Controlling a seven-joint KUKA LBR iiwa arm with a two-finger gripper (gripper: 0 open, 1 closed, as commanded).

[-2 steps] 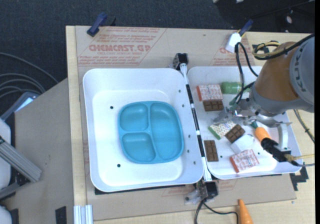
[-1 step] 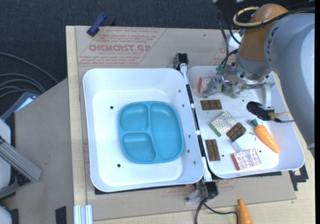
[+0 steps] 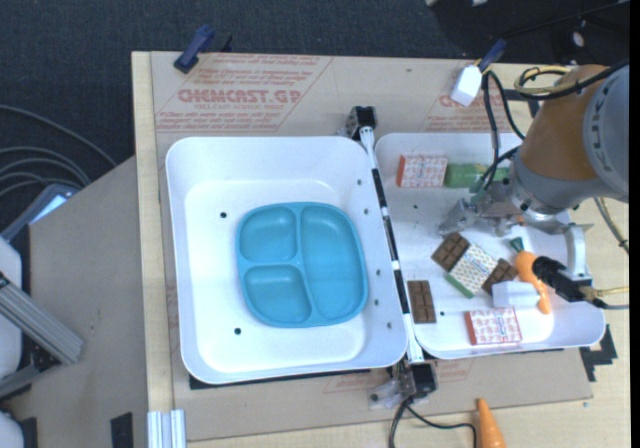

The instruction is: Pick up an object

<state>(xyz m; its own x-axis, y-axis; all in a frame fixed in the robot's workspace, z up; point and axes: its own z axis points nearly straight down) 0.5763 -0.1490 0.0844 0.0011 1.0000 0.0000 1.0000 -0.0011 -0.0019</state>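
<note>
An orange-handled tool (image 3: 484, 424) lies at the bench's near edge, while the jaws, state untellable, hover over the right white bin (image 3: 560, 334).

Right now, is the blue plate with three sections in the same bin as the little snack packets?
No, the blue three-section plastic plate lies alone in the left white bin.

From my remote station, I see a turquoise divided tray (image 3: 301, 263) in a white bin (image 3: 190, 236). The neighbouring bin (image 3: 585, 332) holds brown chocolate bars (image 3: 421, 301) and a red-and-white patterned packet (image 3: 493, 326).
</note>
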